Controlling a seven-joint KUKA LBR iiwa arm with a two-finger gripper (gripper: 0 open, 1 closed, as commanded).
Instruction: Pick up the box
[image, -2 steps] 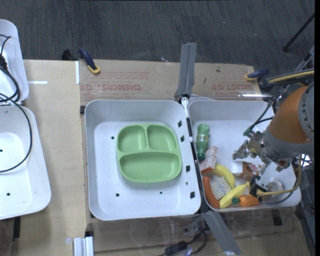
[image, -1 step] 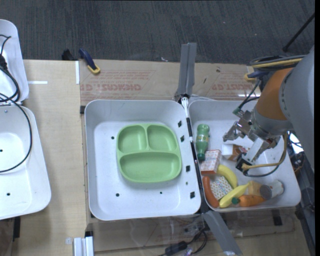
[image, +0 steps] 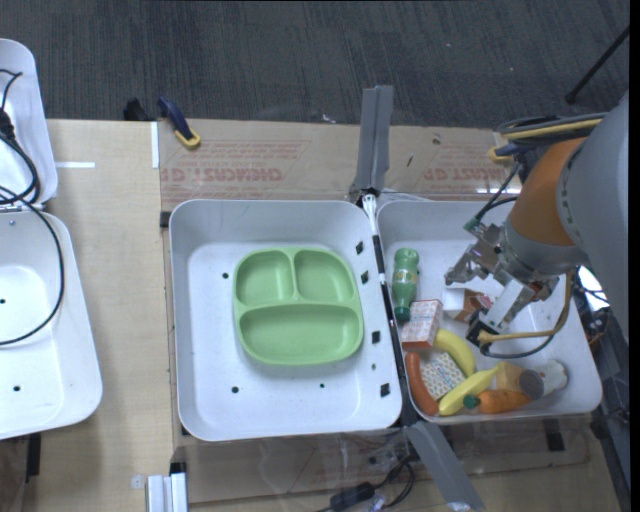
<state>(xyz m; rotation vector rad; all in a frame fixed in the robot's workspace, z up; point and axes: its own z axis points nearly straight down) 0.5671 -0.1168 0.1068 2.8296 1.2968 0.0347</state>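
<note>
The gripper hangs over the right bin, and I cannot tell whether it is spread or closed; nothing can be seen held in it. The box lies just beside it, on the side toward the left bin and a little nearer the bench's front edge, apart from the gripper.

The main risk is crowding. A green bottle stands touching or almost touching the box's far end, and a banana lies against its near corner. A descent that lands slightly off could close on either one instead. The bottle is round and smooth, so a nudge would likely tip or roll it onto the box. The box looks like a small, light printed-card carton with flat faces and sharp corners, lying askew. On the bin's slick white plastic floor it may skid away from a one-sided touch, or dent under a hard squeeze.

Farther from the gripper toward the front lie a second banana and a carrot, both curved and waxy.
</note>
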